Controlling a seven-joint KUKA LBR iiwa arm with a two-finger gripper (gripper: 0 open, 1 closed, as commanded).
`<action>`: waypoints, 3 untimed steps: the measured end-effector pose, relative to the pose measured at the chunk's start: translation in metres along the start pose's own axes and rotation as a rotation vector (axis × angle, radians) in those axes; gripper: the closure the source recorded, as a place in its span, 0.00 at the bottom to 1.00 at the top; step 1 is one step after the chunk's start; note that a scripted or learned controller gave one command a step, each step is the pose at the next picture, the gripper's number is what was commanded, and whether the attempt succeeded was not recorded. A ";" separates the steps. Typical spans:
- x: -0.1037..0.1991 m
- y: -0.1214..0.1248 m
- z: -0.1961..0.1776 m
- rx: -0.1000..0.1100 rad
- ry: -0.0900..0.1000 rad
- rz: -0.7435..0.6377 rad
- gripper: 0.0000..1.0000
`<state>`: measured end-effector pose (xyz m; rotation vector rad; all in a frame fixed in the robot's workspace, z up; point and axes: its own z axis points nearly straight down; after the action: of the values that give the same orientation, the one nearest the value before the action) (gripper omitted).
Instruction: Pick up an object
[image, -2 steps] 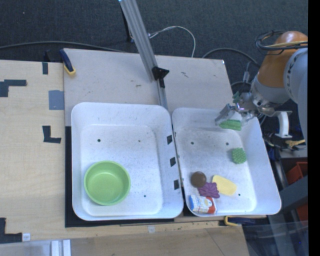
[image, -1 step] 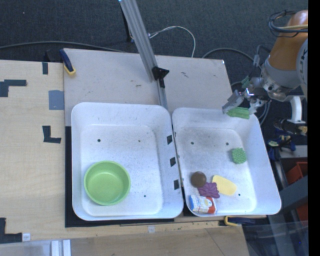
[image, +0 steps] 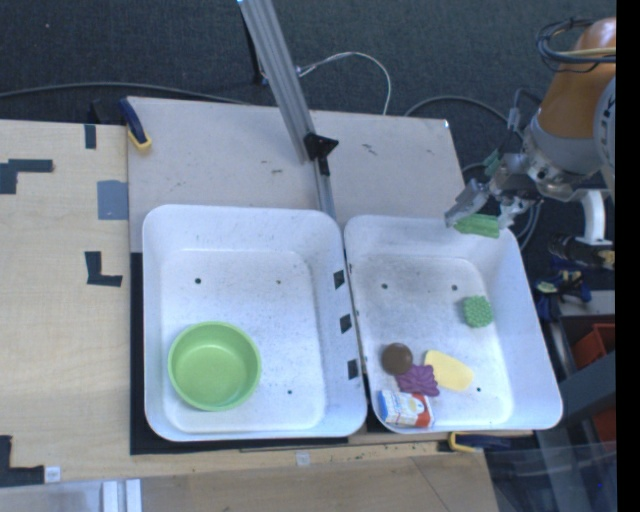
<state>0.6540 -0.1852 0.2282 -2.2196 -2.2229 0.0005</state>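
1. Gripper (image: 478, 212) at far rim of right bin (image: 520, 300), above the top right corner. Fingers closed on a flat green piece (image: 478, 225), seen between the tips.
2. Hold looks shallow, near one edge of the piece. Risk: slip on any quick swing, with a drop onto the rim or outside the bin.
3. Below in the same bin: green textured block (image: 477, 311), brown ball (image: 397, 357), purple toy (image: 419, 380), yellow piece (image: 450, 371), small carton (image: 405, 409). Falling piece could scatter these.
4. Green bowl (image: 214, 365) in left bin (image: 160, 250), well apart; no hazard.
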 end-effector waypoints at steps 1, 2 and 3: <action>0.054 -0.005 0.011 0.002 0.001 -0.004 1.00; 0.106 -0.014 0.019 0.002 0.001 -0.004 1.00; 0.156 -0.012 0.009 0.000 0.002 -0.005 1.00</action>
<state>0.6422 -0.0291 0.2189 -2.2130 -2.2279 -0.0013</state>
